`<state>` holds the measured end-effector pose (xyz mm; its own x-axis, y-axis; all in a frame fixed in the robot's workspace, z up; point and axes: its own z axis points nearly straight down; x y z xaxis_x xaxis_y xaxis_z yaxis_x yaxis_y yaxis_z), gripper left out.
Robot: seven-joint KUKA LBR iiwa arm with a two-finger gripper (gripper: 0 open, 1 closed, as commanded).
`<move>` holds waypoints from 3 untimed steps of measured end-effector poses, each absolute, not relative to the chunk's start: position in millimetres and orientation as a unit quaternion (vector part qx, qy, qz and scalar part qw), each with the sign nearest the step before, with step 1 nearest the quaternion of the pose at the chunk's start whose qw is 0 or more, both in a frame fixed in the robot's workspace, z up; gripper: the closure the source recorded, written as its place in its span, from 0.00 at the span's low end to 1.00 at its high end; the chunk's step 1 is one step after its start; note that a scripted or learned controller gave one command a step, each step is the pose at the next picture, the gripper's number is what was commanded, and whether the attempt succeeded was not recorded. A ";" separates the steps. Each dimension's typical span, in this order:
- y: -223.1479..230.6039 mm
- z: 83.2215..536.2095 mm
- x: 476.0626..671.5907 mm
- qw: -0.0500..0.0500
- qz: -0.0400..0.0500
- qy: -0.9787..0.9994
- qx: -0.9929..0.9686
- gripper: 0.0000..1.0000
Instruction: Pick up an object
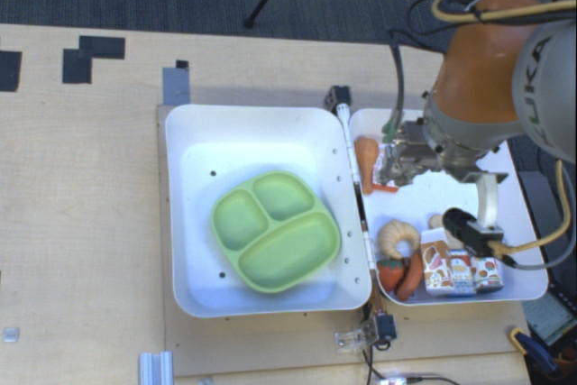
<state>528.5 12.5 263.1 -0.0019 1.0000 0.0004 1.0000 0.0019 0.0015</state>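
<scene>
My gripper (394,169) hangs low over the upper left part of the right bin (518,194), right beside an orange carrot (365,154) that lies along the bin's left wall. A small red-orange bit (384,187) shows just under the gripper. A tan bagel (398,239) lies nearer the front. A red and orange toy vegetable (403,277) lies in front of the bagel. A red and white carton (458,270) lies by the front wall.
The left bin (194,194) holds a green divided plate (275,230) in its front half. A ridge where the two bins meet (353,185) runs close to the carrot. The arm's orange band (491,59) looms over the right bin's far side.
</scene>
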 end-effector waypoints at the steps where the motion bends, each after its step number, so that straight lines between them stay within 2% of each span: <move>1: 15.7 271.8 508.7 0.000 0.001 0.709 0.706 1.00; 2: 29.1 274.3 487.2 0.000 0.001 0.709 0.705 1.00; 3: 57.7 288.5 487.2 0.000 0.001 0.709 0.705 1.00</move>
